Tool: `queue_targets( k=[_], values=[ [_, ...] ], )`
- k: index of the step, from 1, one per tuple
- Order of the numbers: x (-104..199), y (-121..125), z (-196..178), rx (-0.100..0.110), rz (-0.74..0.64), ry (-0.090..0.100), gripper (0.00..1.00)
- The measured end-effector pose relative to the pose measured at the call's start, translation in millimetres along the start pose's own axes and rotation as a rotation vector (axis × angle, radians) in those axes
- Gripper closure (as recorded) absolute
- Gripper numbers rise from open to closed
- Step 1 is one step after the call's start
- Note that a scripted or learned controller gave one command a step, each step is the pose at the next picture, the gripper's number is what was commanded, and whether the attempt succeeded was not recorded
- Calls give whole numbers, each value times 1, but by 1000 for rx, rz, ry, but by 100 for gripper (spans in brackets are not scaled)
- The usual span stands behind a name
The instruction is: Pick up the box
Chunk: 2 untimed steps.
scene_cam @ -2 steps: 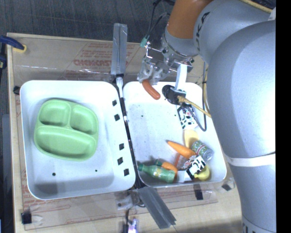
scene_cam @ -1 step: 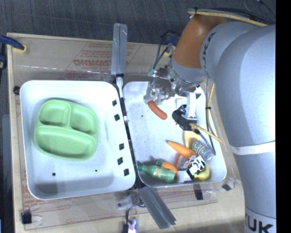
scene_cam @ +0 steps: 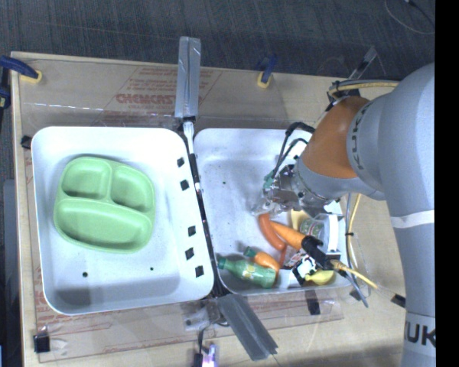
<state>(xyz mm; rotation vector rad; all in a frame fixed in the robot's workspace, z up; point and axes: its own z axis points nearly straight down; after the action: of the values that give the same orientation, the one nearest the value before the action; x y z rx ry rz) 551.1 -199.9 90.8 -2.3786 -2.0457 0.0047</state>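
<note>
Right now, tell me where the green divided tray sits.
The green divided tray lies in the left white bin, toward its upper left part, well apart from the carrot and bottle in the right bin.

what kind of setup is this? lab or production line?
Likely a robotics lab bench for pick tests. Two white bins sit clamped to a taped wooden board, the arm reaches into the right bin, and toy items lie there: a carrot and a green bottle.
</note>
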Motion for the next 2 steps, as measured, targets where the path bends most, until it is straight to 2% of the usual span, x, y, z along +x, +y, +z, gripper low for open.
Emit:
queue_targets(
  k=[1,2],
  values=[
    [63,6,-92,-4,-195,-1,100],
    [3,-17,-6,-1,-417,0,100]
  ],
)
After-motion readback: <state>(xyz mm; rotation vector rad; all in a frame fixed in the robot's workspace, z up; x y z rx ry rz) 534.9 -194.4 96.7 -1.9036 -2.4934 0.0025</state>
